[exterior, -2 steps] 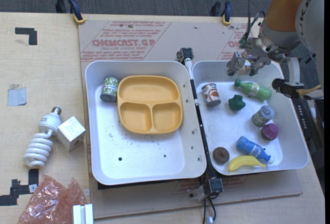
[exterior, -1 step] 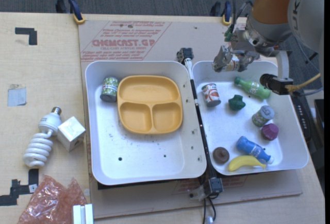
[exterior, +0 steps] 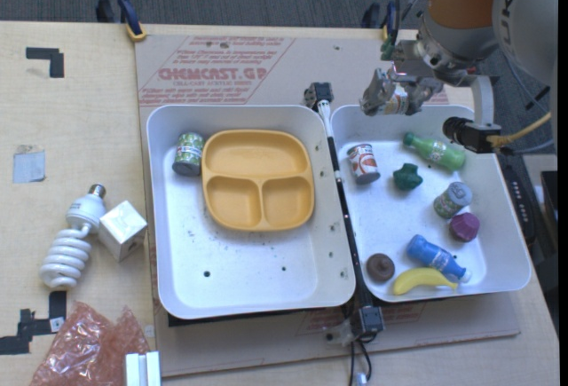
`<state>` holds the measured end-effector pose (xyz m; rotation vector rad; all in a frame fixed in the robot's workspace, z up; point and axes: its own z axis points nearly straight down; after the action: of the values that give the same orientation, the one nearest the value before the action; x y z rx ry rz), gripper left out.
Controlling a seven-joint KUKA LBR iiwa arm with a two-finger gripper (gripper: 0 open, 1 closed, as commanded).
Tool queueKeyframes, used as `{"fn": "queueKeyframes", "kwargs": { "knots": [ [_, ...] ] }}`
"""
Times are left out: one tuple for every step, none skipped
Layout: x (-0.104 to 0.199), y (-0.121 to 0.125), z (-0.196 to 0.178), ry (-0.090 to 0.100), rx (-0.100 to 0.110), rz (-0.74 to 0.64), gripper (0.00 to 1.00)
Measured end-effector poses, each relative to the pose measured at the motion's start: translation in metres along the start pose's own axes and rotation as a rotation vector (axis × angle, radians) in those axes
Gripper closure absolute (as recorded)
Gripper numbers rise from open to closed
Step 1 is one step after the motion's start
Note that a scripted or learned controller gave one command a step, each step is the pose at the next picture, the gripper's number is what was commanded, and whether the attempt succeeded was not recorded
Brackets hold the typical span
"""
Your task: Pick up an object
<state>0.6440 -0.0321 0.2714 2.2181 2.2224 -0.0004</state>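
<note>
1. Status. Gripper [exterior: 391, 100] hangs over the back edge of the right bin [exterior: 506, 264], approx. 11 o'clock of that bin's floor. Fingers point down-left; whether they stand apart or together cannot be told from this angle. Nothing is seen between them, so treat the pick as not yet made.

2. Candidates, all in the right bin, w/ clock positions ref. bin centre:
- red-and-white can [exterior: 362, 163], 10 o'clock, nearest the gripper, just below it in the view.
- green bottle [exterior: 436, 151], 1 o'clock, lying on its side.
- dark green toy [exterior: 407, 177], near centre.
- grey-green can [exterior: 453, 199] and purple piece [exterior: 464, 226], 3 o'clock, close together.
- blue bottle [exterior: 435, 256] touching the banana [exterior: 423, 280], 5 o'clock.
- brown disc [exterior: 381, 266], 7 o'clock.

3. Left bin [exterior: 169, 287] holds a yellow divided tray [exterior: 257, 177] and a small can [exterior: 188, 153]; not recommended, further off.

4. Procedure (judgement). Take the red-and-white can: shortest travel, stands apart from its neighbours. Centre over it, approach vertically, jaws across its narrow width. Keep clearance from the bin divider at 9 o'clock; a finger landing on that rim would spoil the close. Avoid the bottle/banana pair; contact makes a double grab or slip likely.
</note>
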Motion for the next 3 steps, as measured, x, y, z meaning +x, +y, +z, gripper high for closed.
{"fn": "queueKeyframes", "kwargs": {
  "knots": [
    [0.001, 0.015, -0.008, 0.000, 0.000, 0.000, 1.00],
    [-0.032, 0.015, -0.001, 0.000, 0.002, 0.003, 1.00],
    [-0.109, 0.012, 0.000, 0.000, 0.000, 0.002, 1.00]
  ]
}}
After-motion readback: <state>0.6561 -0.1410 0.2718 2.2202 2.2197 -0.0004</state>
